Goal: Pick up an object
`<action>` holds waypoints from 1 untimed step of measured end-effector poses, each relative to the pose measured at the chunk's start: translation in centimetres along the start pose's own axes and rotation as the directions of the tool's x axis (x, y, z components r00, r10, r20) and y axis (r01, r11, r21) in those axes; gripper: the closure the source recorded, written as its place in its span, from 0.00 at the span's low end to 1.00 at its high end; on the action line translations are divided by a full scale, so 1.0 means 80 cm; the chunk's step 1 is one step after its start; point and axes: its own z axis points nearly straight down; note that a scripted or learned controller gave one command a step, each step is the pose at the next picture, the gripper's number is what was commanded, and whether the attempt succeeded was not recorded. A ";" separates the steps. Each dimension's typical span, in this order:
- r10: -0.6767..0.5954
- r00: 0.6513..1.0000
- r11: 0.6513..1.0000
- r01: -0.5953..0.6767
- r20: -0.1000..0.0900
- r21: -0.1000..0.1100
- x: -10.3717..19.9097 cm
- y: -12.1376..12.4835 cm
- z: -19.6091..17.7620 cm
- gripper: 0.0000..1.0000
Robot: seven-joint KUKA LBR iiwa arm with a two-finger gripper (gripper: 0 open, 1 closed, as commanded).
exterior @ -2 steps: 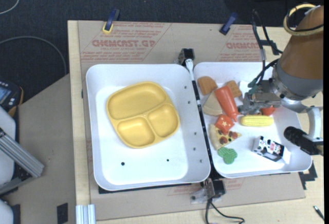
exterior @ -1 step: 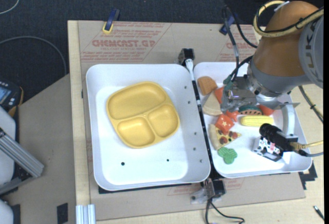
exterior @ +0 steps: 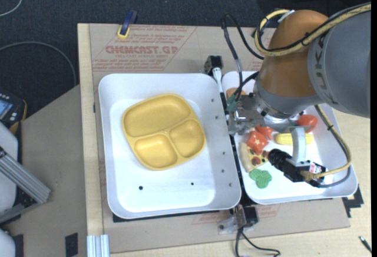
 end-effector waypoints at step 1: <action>0.003 1.000 1.000 -0.003 0.002 -0.007 0.017 -0.009 -0.023 1.00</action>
